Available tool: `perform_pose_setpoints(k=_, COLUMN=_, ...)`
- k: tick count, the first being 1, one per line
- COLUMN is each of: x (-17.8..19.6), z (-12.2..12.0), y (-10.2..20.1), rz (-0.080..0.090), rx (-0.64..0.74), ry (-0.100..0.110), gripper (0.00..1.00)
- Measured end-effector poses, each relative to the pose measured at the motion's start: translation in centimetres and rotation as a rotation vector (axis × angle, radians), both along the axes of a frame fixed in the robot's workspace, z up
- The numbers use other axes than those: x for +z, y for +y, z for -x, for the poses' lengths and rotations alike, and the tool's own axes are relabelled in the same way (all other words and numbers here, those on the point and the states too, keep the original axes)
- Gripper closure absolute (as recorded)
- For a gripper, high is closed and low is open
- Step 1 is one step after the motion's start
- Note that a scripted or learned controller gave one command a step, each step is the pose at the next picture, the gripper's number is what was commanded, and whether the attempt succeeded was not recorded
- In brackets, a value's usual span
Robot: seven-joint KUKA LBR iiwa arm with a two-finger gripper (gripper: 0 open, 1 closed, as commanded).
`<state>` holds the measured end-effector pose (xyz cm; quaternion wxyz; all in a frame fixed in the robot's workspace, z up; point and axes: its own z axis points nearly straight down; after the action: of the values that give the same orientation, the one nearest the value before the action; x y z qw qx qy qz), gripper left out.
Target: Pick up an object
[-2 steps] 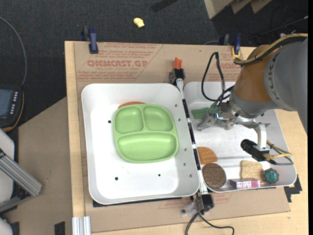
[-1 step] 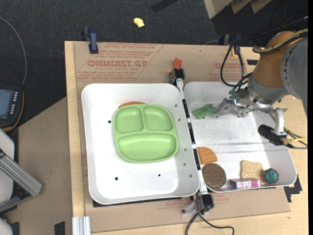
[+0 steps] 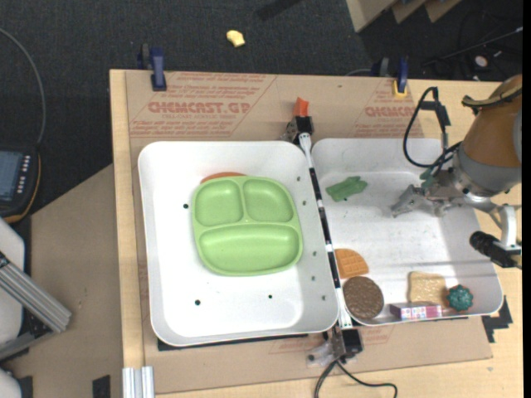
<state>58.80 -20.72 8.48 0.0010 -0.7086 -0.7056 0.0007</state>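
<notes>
The end effector (image 3: 412,201) sits low in the upper half of the right bin (image 3: 377,154), its grey fingers splayed apart toward the left with nothing between them. The closest thing to it is a green leaf-shaped piece (image 3: 345,188), lying flat just to its left with its long axis running roughly left to right, tilted slightly upward toward the right; a bare strip of bin floor separates the two. The other things crowd the bin's near edge: a waffle-like orange piece (image 3: 351,263) against the left wall, a round brown cookie (image 3: 363,297) just below it, a tan bread slice (image 3: 426,288), a dark green broccoli-like lump (image 3: 460,297) beside the slice, and a small pink and white wrapper (image 3: 417,312) lying lengthwise along the rim. The middle of the right bin is open floor. The left bin (image 3: 166,247) holds a green divided plate (image 3: 246,225) with an orange sliver showing at its far edge. Both bins rest on the brown tabletop (image 3: 124,222).
</notes>
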Motion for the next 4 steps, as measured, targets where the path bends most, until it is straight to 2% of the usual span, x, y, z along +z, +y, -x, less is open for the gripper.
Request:
perform_pose_setpoints(k=1, x=10.1, z=-4.8, y=7.6, rz=0.001, rx=0.014, ry=-0.017, gripper=0.0)
perform_pose_setpoints(k=2, x=0.2, z=-7.9, y=11.6, rz=-0.001, rx=0.009, ry=0.0, gripper=0.0)
perform_pose_setpoints(k=3, x=0.0, z=-4.7, y=10.9, rz=0.0, rx=0.003, ry=0.002, gripper=0.0)
perform_pose_setpoints(k=4, x=0.0, z=-5.7, y=9.9, rz=0.002, rx=0.003, ry=-0.005, gripper=0.0)
